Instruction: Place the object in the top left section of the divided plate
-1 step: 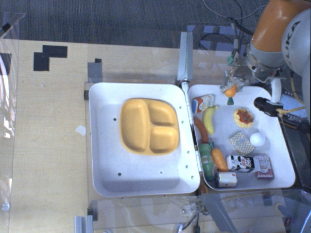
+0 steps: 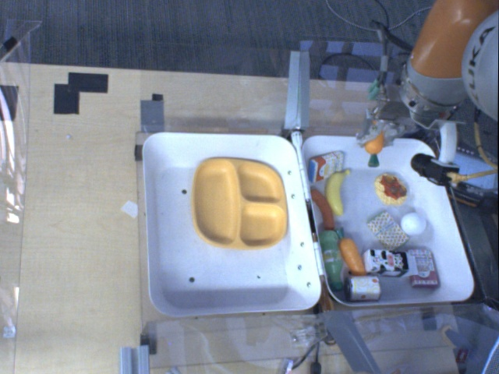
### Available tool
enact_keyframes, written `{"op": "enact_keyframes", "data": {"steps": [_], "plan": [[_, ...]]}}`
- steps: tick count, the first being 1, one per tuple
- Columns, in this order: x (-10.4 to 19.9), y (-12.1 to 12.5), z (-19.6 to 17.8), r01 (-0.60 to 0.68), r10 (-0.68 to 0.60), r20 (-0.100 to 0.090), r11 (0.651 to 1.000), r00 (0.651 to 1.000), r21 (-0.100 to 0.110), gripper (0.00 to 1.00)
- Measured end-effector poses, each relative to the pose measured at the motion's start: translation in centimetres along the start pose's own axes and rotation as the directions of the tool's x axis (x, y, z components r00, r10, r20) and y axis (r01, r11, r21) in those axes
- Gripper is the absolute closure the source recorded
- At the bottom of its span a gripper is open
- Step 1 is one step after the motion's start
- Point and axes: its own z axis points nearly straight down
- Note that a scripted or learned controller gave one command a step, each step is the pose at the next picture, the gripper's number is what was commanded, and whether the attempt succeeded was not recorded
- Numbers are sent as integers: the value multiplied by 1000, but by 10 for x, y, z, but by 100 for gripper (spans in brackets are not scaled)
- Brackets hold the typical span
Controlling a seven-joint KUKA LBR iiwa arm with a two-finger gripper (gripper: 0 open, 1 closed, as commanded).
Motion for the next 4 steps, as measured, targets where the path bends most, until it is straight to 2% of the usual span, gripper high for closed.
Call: {"op": "enact_keyframes", "data": {"steps": [1, 2, 3, 4], "plan": [[85, 14, 28, 316, -316, -2, 949, 949, 2, 100], [143, 9, 62, 371, -371, -3, 929, 929, 3, 100], [143, 10, 62, 370, -370, -3, 929, 929, 3, 0], [144, 11, 50, 373, -373, -2, 928, 928, -5, 100]]}}
